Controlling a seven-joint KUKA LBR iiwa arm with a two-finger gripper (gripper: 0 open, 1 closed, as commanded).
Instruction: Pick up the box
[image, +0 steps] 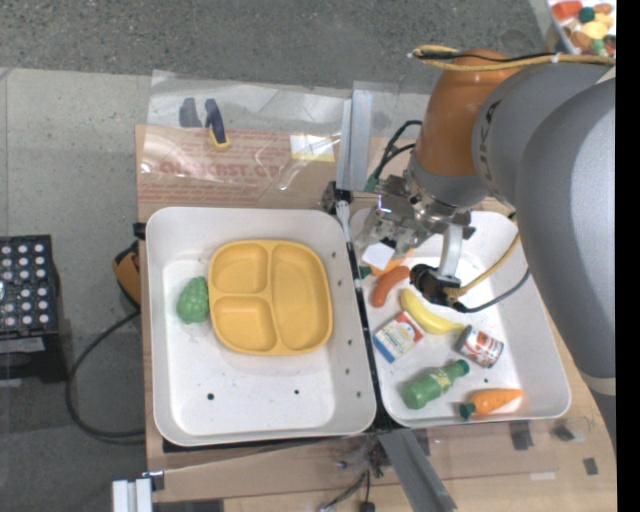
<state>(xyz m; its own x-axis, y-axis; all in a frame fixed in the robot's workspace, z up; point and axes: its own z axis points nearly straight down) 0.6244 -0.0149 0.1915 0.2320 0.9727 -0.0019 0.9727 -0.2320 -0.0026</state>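
The small white cardboard box with blue and red print (397, 337) lies flat in the right shallow white bin (535, 345), near the wall which this bin shares with the left shallow white bin (250, 395). The box is free; nothing grips it. Just beside its upper right corner lies a yellow plastic banana (430, 313), and a little above the box lies an orange-red toy sausage (388, 286). To the right of the box, apart from it, lies a small red and white can (481, 348) on its side. Below the box there is a green plastic bottle (434, 385), also on its side, and next to it an orange toy carrot (491, 402) at the front edge of the bin.

My gripper (400, 228) is over the back part of the right bin, above the sausage and well apart from the box. If my jaws are apart or together, I cannot tell from this angle.

In the left bin rests a yellow plate with three compartments (270, 297), and a green round leafy toy (193, 300) lies just beside its left edge.
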